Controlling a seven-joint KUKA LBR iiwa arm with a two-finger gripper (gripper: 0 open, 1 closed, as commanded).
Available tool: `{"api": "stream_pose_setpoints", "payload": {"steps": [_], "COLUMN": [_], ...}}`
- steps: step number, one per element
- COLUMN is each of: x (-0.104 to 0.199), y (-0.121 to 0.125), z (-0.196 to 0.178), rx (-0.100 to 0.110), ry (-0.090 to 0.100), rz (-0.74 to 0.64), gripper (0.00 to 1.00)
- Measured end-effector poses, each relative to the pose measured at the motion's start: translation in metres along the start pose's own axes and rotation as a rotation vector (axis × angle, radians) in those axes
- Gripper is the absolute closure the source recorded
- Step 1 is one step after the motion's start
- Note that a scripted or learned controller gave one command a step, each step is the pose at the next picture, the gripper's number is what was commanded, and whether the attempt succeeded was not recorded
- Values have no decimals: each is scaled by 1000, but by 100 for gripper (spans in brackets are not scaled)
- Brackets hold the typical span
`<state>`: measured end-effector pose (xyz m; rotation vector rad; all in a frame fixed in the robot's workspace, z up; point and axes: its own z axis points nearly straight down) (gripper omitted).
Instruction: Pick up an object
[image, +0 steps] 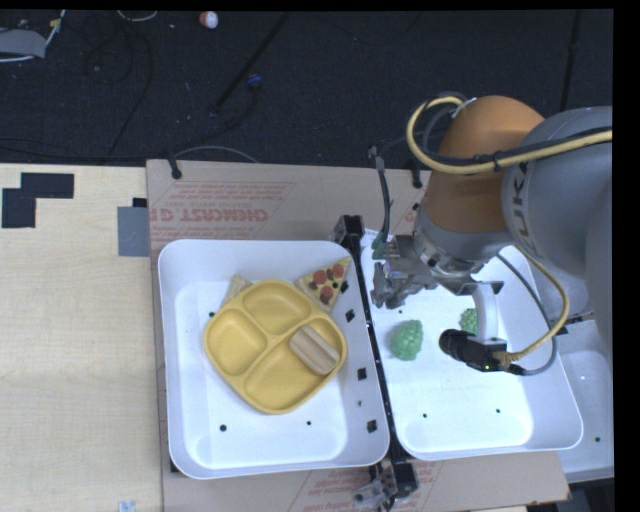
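Two white bins share the bench — in the right bin the gripper hangs, jaw state I cannot tell, with the green lump just below it — descend squarely, centred over it.

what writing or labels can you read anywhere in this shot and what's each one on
Red print on the cardboard sheet behind the left bin: upside down and blurred, so I cannot read it with confidence.
More red print on the cardboard at the front edge: too cut off and blurred to read.
Dark lettering on the grey arm, near the orange band: partly hidden, not readable.
I can read nothing else.
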<state>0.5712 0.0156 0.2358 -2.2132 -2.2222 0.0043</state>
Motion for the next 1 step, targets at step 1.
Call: {"api": "stream_pose_setpoints", "payload": {"steps": [1], "x": [46], "y": [0], "z": [-4], "rx": [-2], "ry": [0], "rz": [-1], "gripper": [100]}}
